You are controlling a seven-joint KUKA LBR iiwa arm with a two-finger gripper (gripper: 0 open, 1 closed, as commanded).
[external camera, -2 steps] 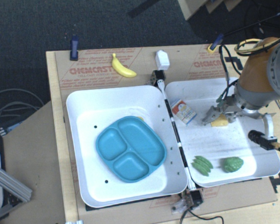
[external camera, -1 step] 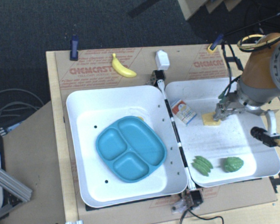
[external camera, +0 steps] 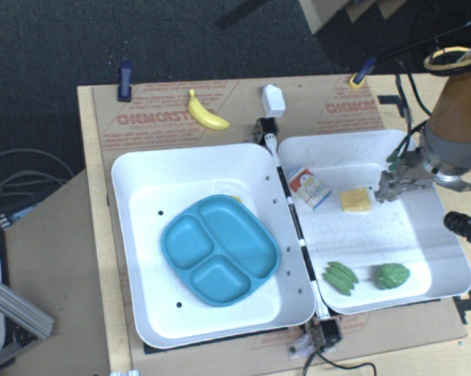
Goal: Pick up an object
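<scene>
Leftward, blue tray (external camera: 218,249) fills one bin (external camera: 131,190); end effector (external camera: 384,187) grip: cannot tell.

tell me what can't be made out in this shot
- Gripper, camera view: too small and dark against the arm to read its state, or whether it touches the yellow block.
- Small carton: print too small to read.
- Something yellowish at the blue tray's top edge: mostly hidden by the tray.
- Arm: cut off by the right edge.
- Two green items: too small to identify.
</scene>
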